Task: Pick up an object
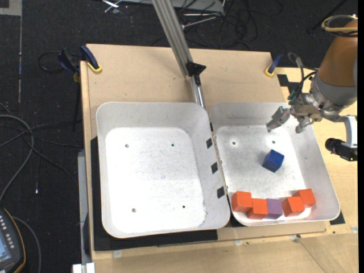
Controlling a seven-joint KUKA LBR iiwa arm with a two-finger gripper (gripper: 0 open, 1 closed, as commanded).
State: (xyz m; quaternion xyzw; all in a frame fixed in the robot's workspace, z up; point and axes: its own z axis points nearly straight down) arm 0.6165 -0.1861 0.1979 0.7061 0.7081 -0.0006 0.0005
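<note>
Gripper (289, 121) poised above the right bin's (321, 158) far edge, fingers spread wide, nothing between them. Blue cube (273, 160) lies mid-bin; orange blocks (243, 201) and a purple block (274, 207) line the near wall.

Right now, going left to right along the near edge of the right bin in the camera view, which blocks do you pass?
Orange block → second orange block → purple block → third orange block → fourth orange block. The blue block sits apart, farther back in the right bin.
</note>
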